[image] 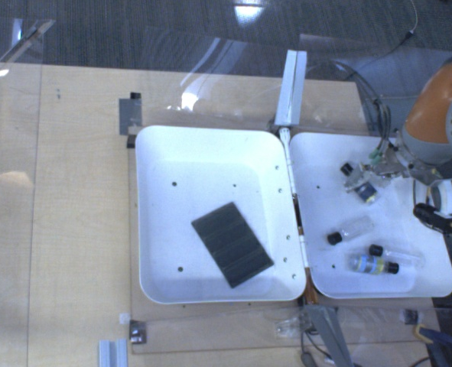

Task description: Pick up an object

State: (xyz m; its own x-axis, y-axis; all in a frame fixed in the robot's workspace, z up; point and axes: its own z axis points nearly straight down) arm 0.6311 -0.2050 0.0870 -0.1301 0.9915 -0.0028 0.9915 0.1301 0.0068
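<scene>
Crowding the right bin (440,281), small bottles (375,264) ring the gripper (371,176) (jaws' state: cannot tell).

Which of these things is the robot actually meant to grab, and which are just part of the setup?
Could be picked up:
- dark grey ribbed flat rectangular pad, left bin
- clear plastic vial with black cap, right bin
- clear vial with blue-yellow label, right bin
- small black-capped item, near the gripper

Just setup:
- two shallow white bins
- wooden bench

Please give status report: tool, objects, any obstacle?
Tool low in right bin, over small cluttered item. Two clear bottles lie nearby. Dark pad in left bin.
</scene>
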